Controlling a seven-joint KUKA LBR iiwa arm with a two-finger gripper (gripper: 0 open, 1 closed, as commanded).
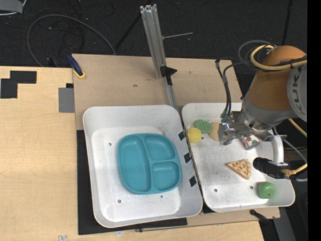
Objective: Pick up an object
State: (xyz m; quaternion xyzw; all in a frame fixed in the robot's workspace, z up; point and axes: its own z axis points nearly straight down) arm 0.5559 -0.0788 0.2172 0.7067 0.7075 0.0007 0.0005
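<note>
Camera view: gripper (226, 133) hangs low in the right bin (210, 185), finger state unclear, just beside a tan food piece (215, 131). Approach step, seemingly; next, settle over it and close.

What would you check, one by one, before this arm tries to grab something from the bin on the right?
1. Things to grab lie in the right bin: ok; yellow ball, green ribbed piece, pizza slice, green block.
2. Gripper above that bin: ok.
3. Fingers open: cannot tell.
4. Anything held already: cannot tell.
5. Pizza slice apart from its neighbours: ok.
6. Teal tray away in the left bin: ok.
</note>
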